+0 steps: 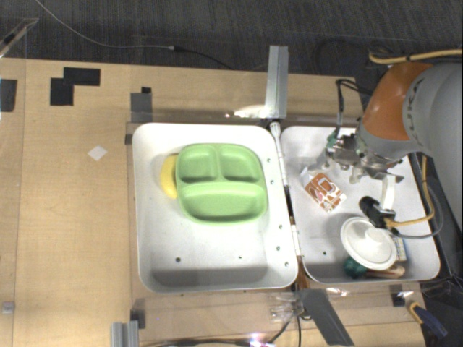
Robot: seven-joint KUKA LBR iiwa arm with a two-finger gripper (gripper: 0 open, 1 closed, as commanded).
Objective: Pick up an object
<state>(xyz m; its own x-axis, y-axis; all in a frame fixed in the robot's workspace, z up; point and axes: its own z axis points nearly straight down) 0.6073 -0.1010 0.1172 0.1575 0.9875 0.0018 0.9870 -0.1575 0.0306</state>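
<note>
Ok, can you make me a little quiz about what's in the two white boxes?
1. True or false: the green tray sits in the left bin.
2. What colour is the thing peeking out beside the tray's left edge?
3. Which lies nearest the snack packet? A) white bowl B) green tray C) the arm's tool

Key: 1 true. 2 yellow. 3 C.

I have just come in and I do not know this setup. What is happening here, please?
A grey robot arm reaches from the right into the right bin. Its gripper hangs above a small orange-and-white packet; nothing shows between its fingers. A white bowl lies nearer the front of that bin. The left bin holds a green divided plate over a yellow object.
</note>
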